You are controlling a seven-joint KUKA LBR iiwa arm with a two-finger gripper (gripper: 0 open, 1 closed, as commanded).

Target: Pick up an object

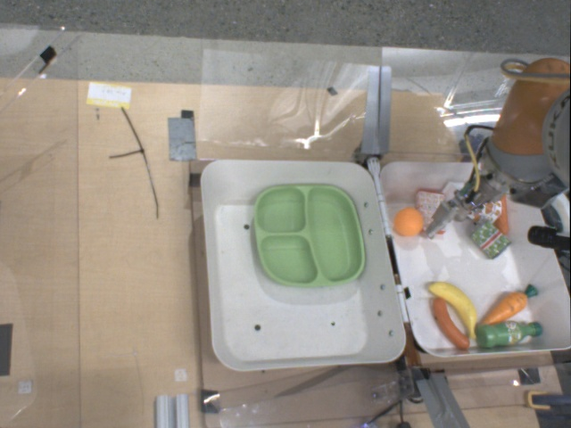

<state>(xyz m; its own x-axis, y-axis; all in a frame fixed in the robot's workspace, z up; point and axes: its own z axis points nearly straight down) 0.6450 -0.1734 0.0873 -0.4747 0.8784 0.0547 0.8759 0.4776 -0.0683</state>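
The end effector (446, 214) is hovering narrow-fingered beside the small, round, smooth orange plastic ball (409, 222); light, rigid, slippery, best pinched across its middle.

My gripper (443, 218) reaching down into the right bin (419, 328) from the right, fingertips just beside an orange ball (409, 223), banana (454, 302), sausage (449, 324), carrot (506, 307) and green bottle (507, 333) near my bin's front, green divided plate (310, 235) in the left bin (294, 341).

A robotics lab, by the look of it; a wooden counter (89, 239) carrying two white bins (294, 350), clear plastic shielding (285, 96) along its far edge, taped labels (109, 94); a grey-and-orange arm (531, 114).
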